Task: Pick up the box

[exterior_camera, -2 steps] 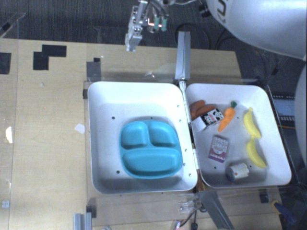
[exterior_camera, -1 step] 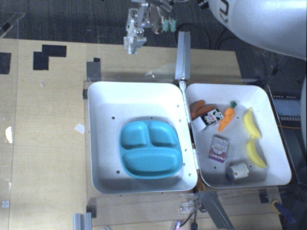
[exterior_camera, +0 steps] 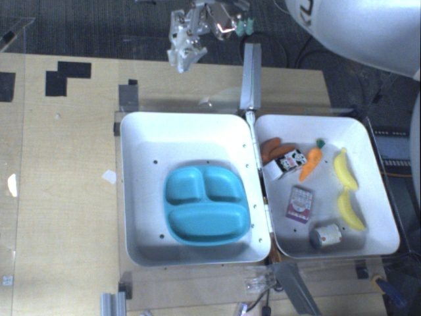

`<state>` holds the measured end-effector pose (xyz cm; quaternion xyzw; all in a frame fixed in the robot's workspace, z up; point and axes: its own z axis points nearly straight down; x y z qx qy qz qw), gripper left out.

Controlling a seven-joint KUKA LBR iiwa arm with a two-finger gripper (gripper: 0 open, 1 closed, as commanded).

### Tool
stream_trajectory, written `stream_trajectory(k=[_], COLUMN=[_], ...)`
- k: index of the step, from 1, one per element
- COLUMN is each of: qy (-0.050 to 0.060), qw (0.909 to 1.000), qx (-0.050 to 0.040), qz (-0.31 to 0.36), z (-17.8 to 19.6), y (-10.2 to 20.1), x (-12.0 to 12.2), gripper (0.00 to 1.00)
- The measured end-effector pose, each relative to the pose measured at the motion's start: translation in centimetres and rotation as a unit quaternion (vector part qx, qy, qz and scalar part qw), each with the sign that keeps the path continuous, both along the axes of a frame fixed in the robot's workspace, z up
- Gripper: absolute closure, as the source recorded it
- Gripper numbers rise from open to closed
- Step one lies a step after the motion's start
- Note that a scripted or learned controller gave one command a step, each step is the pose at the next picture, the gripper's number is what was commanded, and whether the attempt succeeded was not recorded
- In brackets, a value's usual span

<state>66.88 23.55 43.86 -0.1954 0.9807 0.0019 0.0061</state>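
From above: the claw (exterior_camera: 186, 39) hangs high over the table's (exterior_camera: 79, 143) far edge, beyond the left bin (exterior_camera: 141, 133), well apart from everything in the right bin (exterior_camera: 368, 143). Nothing sits between its fingers; whether they are spread or closed, I cannot tell from this angle.

The box (exterior_camera: 300, 204) lies flat near the middle of the right bin, a small pinkish carton. Around it: a carrot (exterior_camera: 311, 162) and a black-and-white carton (exterior_camera: 290, 162) above it, a sausage (exterior_camera: 275, 149) toward the bin's top left, 2 bananas (exterior_camera: 348, 189) along the right side, a grey can (exterior_camera: 326, 235) just below. The left bin carries a blue tray (exterior_camera: 207, 204).

My read: the pick has not started. Everything is left: travel across to the right bin, descend over the box, close, lift. The can and carrot sit near, so the approach wants care.
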Motion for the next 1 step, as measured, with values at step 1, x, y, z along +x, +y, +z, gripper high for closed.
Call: stream_trajectory(k=[1], qy=[-0.001], qw=[0.9849], qx=[-0.0013], qz=[0.173], z=[0.03], y=[0.02], x=[-0.01], gripper=[1.00])
